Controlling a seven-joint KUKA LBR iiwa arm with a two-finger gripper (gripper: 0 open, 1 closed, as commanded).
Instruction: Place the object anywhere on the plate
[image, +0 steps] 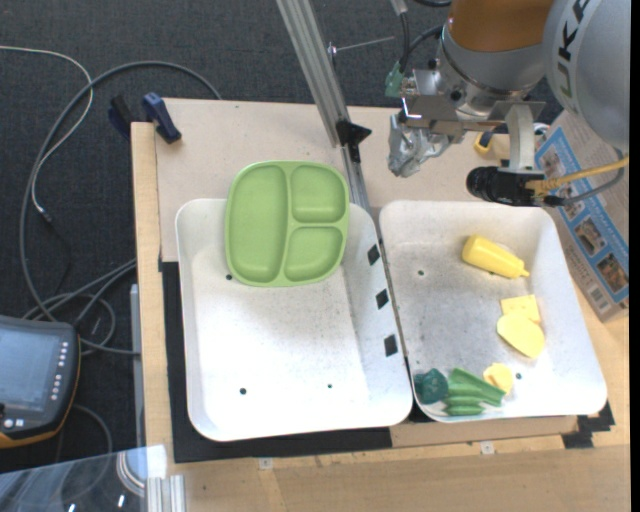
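From the overhead camera view we see two white bins side by side on the bench. The left bin (290, 390) carries the green plate (287, 222), a three-section one, sitting at the far end and tipped up a bit on the bin's back rim. That puts it near the divide between the bins, which we judge makes a short carry from the other side.

The right bin (440, 310) holds the loose stuff: a yellow bottle-shaped piece (493, 257) lying on its side toward the far right, a pale yellow wedge (522, 331) below it, a small yellow bit (497, 377) and a green vegetable-like piece (458, 389) at the near edge. The task does not say which object is meant; all candidates lie in this bin, well apart from the plate, none on it.

The gripper (410, 155) hangs above the far edge of the bench, between the two bins and past their back rims, with nothing between its fingers that we can make out. We cannot tell whether the pincer is spread or pressed together; the tips are a blurry grey lump.

We judge the task is at its start: no pick made, plate bare. The next move needs a reach down into the right bin.
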